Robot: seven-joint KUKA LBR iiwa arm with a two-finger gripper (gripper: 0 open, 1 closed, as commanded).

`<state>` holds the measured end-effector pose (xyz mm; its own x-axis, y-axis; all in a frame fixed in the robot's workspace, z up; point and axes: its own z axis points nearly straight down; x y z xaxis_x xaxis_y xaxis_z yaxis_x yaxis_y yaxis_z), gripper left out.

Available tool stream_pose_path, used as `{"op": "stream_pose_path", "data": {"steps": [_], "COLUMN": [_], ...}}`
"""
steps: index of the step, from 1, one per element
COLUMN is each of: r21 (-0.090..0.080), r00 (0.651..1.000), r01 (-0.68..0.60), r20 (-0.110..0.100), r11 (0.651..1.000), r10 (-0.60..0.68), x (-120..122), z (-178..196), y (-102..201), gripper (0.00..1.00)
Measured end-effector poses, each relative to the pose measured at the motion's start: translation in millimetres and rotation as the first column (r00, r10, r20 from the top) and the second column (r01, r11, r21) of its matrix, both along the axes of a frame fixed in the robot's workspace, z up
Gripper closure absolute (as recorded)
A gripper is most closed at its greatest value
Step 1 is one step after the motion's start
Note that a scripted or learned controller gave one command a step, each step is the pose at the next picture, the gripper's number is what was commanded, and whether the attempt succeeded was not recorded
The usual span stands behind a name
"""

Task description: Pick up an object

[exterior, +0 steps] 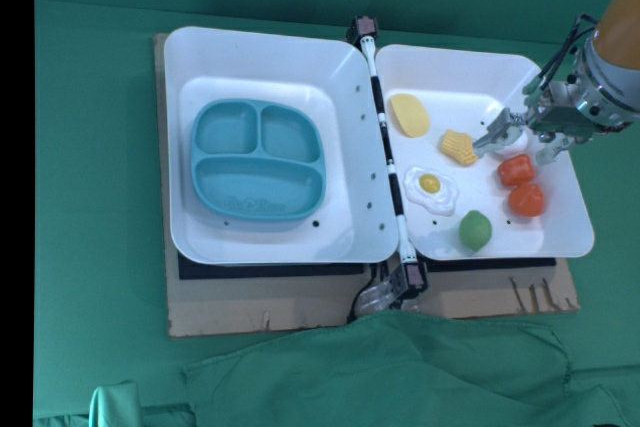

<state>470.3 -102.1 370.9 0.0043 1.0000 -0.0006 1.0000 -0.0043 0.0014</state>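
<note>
five toy foods lie in the right bin (565, 235): nearest a green lime (475, 230), then a fried egg (431, 187), tomatoes, corn (458, 148). behind them the hand (522, 138) hovers spread and holding nothing, seemingly approaching; next it must descend onto one.

Grey KUKA arm with an orange band and a two-finger metal gripper

The arm (622, 45), seen just beyond the far right corner of the right bin (570, 235), wears a broad orange band at the top, then a pale grey ribbed collar with a darker ring beneath it. Thin black cables (562, 55) loop down its side nearest the bin's far wall to the wrist. Below sits a silvery block of machined metal with dark recesses, ending in the gripper (520, 142), whose slim, light grey fingers (495, 133) have a dull metallic sheen
</note>
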Motion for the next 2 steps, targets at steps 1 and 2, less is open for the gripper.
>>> {"op": "stream_pose_path", "data": {"steps": [1,2], "r21": [0.000,0.001], "r00": [1.000,1.000], "r01": [0.000,0.002], "r20": [0.000,-0.004], "r11": [1.000,1.000], "r10": [0.000,-0.002], "x": [0,-2], "z": [0,-56], "y": [0,-10], "gripper": [0.00,0.00]}}
